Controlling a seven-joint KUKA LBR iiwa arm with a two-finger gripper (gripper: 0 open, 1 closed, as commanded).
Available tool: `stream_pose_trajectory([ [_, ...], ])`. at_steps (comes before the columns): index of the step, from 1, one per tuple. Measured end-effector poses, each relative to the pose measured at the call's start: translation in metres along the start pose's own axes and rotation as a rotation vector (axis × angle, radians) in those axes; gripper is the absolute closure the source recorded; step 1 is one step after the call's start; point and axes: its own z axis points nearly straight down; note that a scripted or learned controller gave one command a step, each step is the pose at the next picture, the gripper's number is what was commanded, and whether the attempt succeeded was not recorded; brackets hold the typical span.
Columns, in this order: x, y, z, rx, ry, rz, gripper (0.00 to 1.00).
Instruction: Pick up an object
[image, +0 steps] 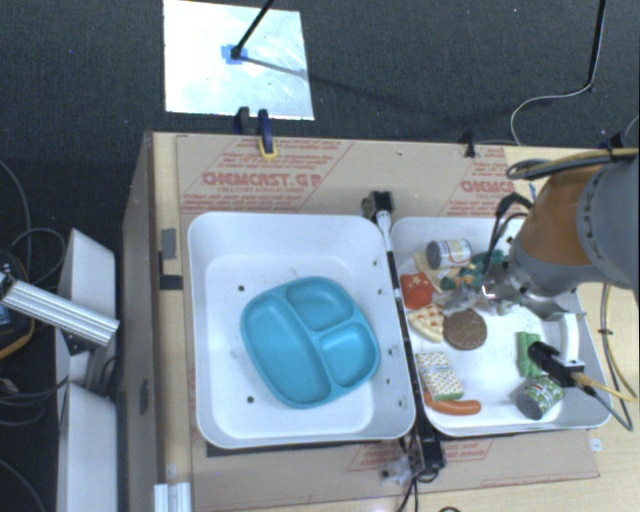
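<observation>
My gripper (468, 284) reaches down into the right bin (500, 385) near its back left, among a cluster of small items. A small tin can (447, 252) lies just behind it. A red toy piece (417, 291) sits to its left. A pizza slice (428, 321) and a round brown cookie (465, 329) lie just in front of it. Whether anything is between the fingers is hidden by the wrist and the clutter.
The left bin (225, 260) holds a blue divided plate (309, 339). Nearer the front of the right bin lie a wrapped snack (439, 376), an orange sausage (453, 406), a green piece (527, 349) and a second can (538, 397).
</observation>
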Motion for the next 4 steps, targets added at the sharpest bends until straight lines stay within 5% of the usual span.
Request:
stream_pose_trajectory([
  [1,0.037,0.065,0.005,0.015,0.004,-0.002,0.0],
  [2,0.036,0.085,0.009,0.055,0.0,0.004,0.0],
  [3,0.011,0.092,0.007,0.021,0.003,0.001,0.0],
  [4,0.011,0.094,-0.005,0.014,0.001,-0.004,1.0],
])
